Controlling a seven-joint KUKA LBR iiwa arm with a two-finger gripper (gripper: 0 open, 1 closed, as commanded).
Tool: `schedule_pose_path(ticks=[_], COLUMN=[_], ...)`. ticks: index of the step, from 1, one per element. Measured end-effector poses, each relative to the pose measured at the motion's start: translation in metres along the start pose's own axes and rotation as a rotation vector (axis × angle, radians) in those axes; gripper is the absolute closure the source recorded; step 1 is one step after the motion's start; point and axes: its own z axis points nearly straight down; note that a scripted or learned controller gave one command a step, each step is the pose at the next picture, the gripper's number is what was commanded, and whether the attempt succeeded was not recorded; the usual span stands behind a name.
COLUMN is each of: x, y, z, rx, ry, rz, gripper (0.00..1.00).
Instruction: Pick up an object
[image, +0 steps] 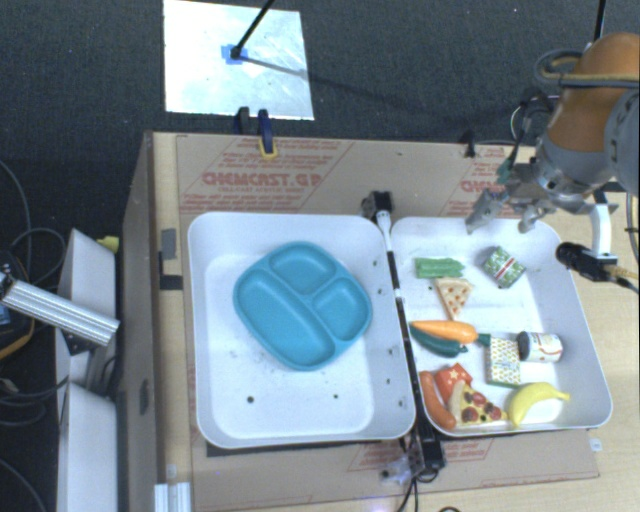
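Lighting even and fairly bright from overhead. White bins (300, 420) close to blown out, shadows under objects short and soft. Glare on the foil sheet (238, 60) at far left. My hand (508, 212) and wrist slightly motion-soft. Whole frame low-res, a bit grainy. Dark floor (70, 100) crushes to near black, little detail.

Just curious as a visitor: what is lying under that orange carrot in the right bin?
A dark green vegetable pokes out beneath the carrot, partly covered by it. What kind it is, and how far it extends under the carrot, is hidden.
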Motion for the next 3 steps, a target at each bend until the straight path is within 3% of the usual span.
schedule_pose_path(ticks=[1,2,3], x=[-0.036,-0.061,-0.061], y=[0.0,-0.017,-0.015], z=[0.049,0.08,0.067], rx=[0.0,0.0,-0.006], ry=[0.0,0.0,-0.001], rz=[0.0,0.0,-0.001], gripper=[0.0,0.0,1.0])
